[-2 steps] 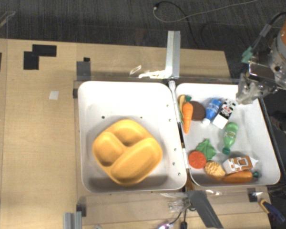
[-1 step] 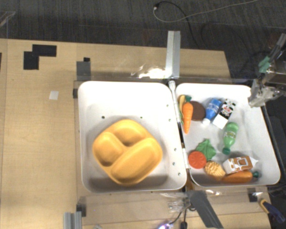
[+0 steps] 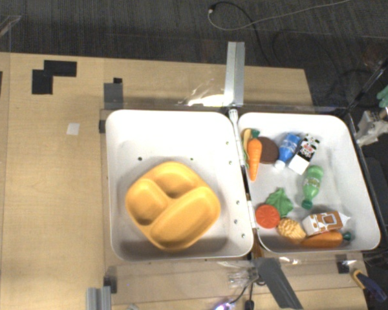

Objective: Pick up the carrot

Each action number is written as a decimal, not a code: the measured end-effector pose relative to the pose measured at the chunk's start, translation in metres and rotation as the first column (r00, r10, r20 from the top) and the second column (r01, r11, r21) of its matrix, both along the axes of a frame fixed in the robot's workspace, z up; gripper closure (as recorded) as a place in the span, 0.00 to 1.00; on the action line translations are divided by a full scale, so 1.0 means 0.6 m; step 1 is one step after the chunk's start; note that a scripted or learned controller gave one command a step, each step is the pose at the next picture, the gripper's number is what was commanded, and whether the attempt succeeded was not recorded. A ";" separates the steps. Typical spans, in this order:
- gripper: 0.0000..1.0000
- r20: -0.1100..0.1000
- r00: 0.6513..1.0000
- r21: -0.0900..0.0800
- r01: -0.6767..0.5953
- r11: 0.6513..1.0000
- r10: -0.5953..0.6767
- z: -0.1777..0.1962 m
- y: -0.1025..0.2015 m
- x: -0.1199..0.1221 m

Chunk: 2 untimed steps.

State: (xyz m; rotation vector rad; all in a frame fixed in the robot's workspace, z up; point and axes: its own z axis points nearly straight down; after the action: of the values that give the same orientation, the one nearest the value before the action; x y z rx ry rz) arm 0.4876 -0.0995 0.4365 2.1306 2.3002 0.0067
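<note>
End effector state unclear; carrot (image 3: 253, 155) against left wall of right bin (image 3: 339, 192).

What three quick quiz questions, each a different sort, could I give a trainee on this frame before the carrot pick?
1. True or false: the carrot lies in the right bin, close to its left wall.
2. Multiple choice: what sits in the left bin? A) a green bottle B) a yellow divided plate C) a tomato
3. Fill in: the brown round item lies just to the ____ of the carrot in the camera view.

Key: 1 true; 2 B; 3 right.
</note>
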 end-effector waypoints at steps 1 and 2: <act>1.00 0.001 0.969 -0.004 -0.247 0.969 0.247 0.001 -0.109 0.000; 1.00 0.001 0.887 -0.007 -0.462 0.887 0.462 0.002 -0.128 0.001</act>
State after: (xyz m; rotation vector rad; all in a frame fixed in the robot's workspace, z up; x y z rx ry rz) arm 0.4880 -0.1762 0.4374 1.5194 2.7371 0.0037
